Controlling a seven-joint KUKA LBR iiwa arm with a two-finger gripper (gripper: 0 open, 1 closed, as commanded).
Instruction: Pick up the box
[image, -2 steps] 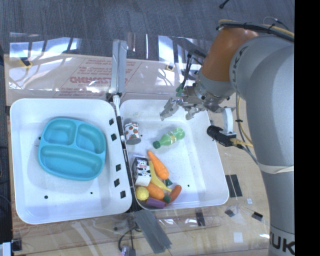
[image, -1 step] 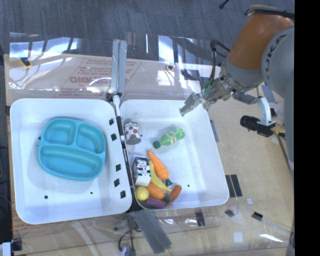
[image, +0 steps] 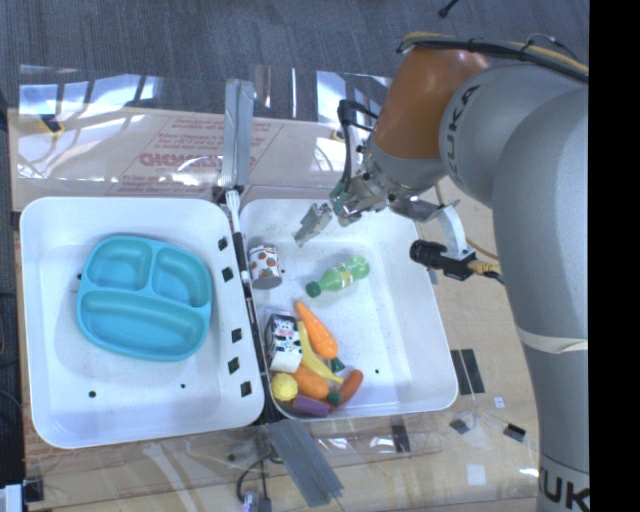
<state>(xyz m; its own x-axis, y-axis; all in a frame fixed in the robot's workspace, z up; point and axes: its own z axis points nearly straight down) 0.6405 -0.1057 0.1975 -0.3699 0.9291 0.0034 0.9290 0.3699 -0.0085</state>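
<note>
While the box (image: 285, 345) lies untouched in the right bin (image: 420, 340), nothing is done; the pincer (image: 312, 224) hovers apart, slightly open, empty.

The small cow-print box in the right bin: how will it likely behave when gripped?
The small black-and-white cow-print box looks like a light carton, so it probably dents if squeezed hard. It touches the orange toy carrot and the bin's left wall, so it may snag or drag the carrot.
</note>
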